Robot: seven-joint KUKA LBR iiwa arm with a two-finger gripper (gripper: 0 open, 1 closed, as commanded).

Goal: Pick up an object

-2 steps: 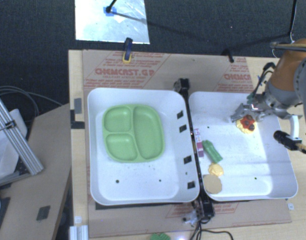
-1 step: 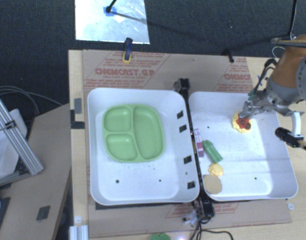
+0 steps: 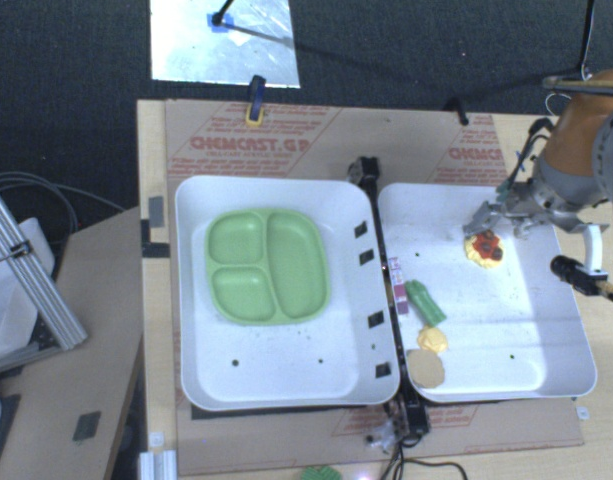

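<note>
Looking down on the bench, we see two white bins side by side. The left bin point(image 3: 191, 298) holds a green divided plate point(image 3: 266, 266). The right bin point(image 3: 556, 338) holds a green cylinder point(image 3: 424, 302), a yellow piece point(image 3: 432, 340) and a tan disc point(image 3: 425, 369) near its left wall. The gripper point(image 3: 491, 224) sits directly above a yellow-and-red toy point(image 3: 484, 250), possibly touching it; we cannot tell whether it grasps anything.

Divided tray point(image 3: 266, 267) sitting in left bin point(image 3: 196, 368); toy food bits point(image 3: 427, 318) lying in right bin's point(image 3: 556, 368) left-centre, gripper point(image 3: 483, 230) hovering upper right.
</note>
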